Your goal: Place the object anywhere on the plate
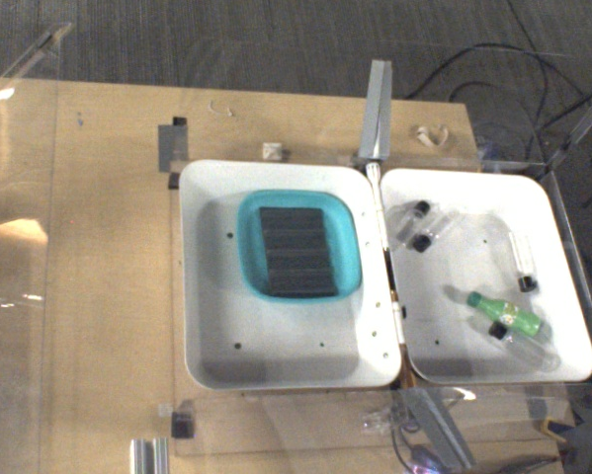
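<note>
Tool state: cannot tell. Green bottle [506, 312] lies beside clear vials in right bin [562, 265]. Recommend gripping across its body, then releasing centrally over the teal plate [347, 255].

Teal square plastic plate [347, 250] with rounded corners sits flat in the left white bin, toward its far side. A dark grey ribbed rectangular block [297, 252] lies flat on the plate's centre, long axis running front to back, fully within the rim.
</note>
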Motion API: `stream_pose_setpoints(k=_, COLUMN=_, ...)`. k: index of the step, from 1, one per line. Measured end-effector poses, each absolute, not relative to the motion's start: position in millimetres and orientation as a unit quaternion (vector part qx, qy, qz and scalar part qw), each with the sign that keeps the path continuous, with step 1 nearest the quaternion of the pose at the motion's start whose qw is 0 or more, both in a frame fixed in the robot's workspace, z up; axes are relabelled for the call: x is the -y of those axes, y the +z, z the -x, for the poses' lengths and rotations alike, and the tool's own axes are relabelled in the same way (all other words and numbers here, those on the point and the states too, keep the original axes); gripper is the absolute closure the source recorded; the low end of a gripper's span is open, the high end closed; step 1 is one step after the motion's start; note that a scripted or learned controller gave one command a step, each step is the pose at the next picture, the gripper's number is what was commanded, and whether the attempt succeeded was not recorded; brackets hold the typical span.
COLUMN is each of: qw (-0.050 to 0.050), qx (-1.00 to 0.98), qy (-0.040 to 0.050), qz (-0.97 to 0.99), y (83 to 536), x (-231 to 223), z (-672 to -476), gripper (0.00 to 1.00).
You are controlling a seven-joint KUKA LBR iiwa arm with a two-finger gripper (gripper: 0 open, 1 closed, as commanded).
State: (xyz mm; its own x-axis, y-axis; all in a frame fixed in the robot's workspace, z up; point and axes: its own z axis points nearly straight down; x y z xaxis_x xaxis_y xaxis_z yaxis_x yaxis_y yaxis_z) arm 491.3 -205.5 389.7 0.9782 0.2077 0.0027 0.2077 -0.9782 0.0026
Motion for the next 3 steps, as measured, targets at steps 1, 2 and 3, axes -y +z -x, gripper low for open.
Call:
stream_pose_setpoints(k=1, qw=0.000, qx=-0.103, qy=0.0003, qz=-0.995, y=293, x=203, z=-500.9, gripper=0.00)
stream_pose_setpoints(k=2, qw=0.000, qx=-0.103, qy=0.0009, qz=-0.995, y=283, x=205, z=-488.4, gripper=0.00)
stream_pose_setpoints(k=3, qw=0.000, qx=-0.102, qy=0.0001, qz=-0.995, y=255, x=205, z=-488.1, gripper=0.00)
